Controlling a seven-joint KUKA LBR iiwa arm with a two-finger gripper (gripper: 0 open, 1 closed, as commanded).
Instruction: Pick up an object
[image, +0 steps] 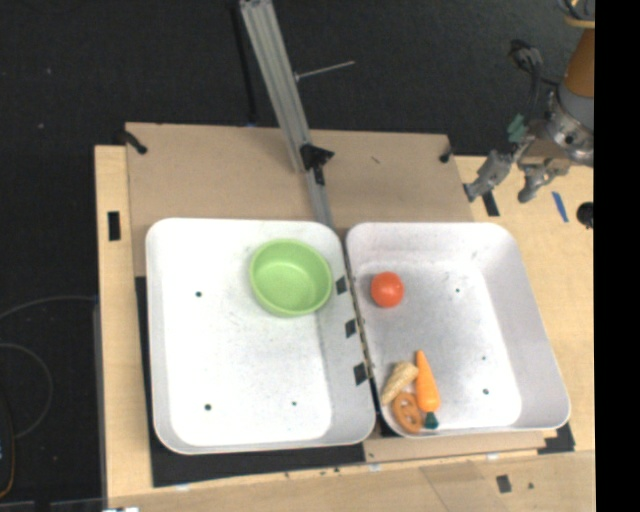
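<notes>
Two shallow white bins side by side on the bench (250, 160), long edges touching near the middle of the view.

Left bin (200, 380): held one green bowl (290, 278), upright, mouth up, near the far right corner of that bin, close to the dividing edge but apart from it. Nothing visible inside the bowl.

Right bin (490, 330): held a small red-orange ball (387, 289), like a tomato, near the left wall in the far half, alone on the floor of the bin. Held also a cluster in the near left corner: an orange carrot (426, 381) with a green tip, pointing away from the corner; a pale tan piece (398, 379) just beside the carrot on its left, touching it; a round orange-brown item (406, 410) below both, tucked against the corner wall. Exact nature of those last two too small to tell.

Pincer (515, 178) up at the far right, outside both bins, above the bench beyond the far right corner of the right bin. Fingers spread apart, gripping nothing. Well apart from every object in the bins.

Slanted grey metal pole (285, 95) across the far part of the bench, ending near the junction of the two bins.
</notes>
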